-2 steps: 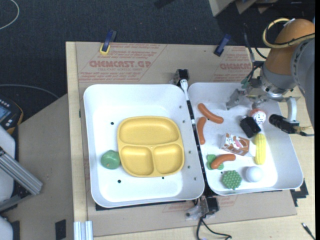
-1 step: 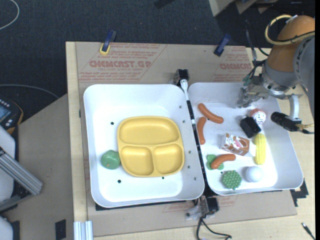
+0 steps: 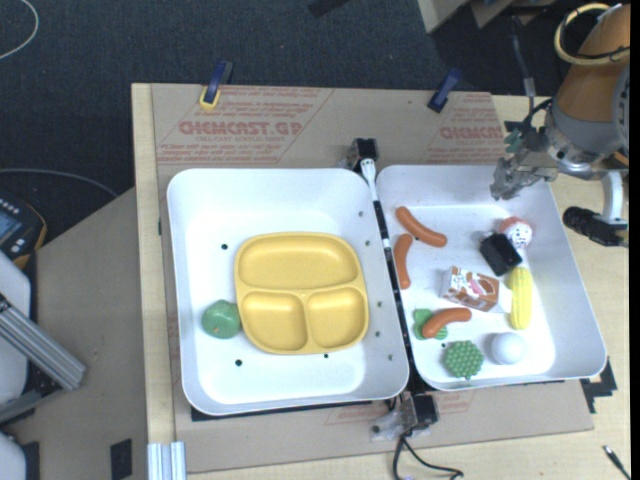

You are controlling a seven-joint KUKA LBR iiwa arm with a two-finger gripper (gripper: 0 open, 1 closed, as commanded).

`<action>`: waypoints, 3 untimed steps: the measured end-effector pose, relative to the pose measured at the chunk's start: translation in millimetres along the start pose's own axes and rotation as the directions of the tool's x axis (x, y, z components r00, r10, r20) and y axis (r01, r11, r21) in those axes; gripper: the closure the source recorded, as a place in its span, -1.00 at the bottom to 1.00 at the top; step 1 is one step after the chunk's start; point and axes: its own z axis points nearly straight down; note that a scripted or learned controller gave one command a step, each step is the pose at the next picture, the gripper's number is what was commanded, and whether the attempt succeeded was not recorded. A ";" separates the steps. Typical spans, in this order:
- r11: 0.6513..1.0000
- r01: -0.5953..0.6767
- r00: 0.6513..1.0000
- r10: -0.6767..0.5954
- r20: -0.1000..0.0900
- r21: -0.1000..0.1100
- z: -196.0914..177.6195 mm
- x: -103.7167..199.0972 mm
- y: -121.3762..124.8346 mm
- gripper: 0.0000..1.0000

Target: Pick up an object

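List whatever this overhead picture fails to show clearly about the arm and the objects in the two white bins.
- Two-finger gripper, camera view: small and blurred over the right white bin's far rim; finger spacing unreadable.
- Grey arm with orange band: cut off by the picture's right and top edges.
- Small red-and-white packet: print too small to read.
- Small white piece with dark and red marks: partly covered by the black block; identity unclear.

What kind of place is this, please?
Probably a robotics lab bench: two white bins clamped to a board, toy food like a plastic corn cob, and a robot gripper reaching in.
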 end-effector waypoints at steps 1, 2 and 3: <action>1.000 0.000 1.000 0.000 0.000 -0.001 -45.0 -3.3 -0.3 1.00; 1.000 0.001 1.000 -0.001 0.000 -0.001 -85.1 -3.7 1.5 1.00; 1.000 0.006 1.000 -0.006 -0.006 0.008 -92.5 57.2 -8.2 1.00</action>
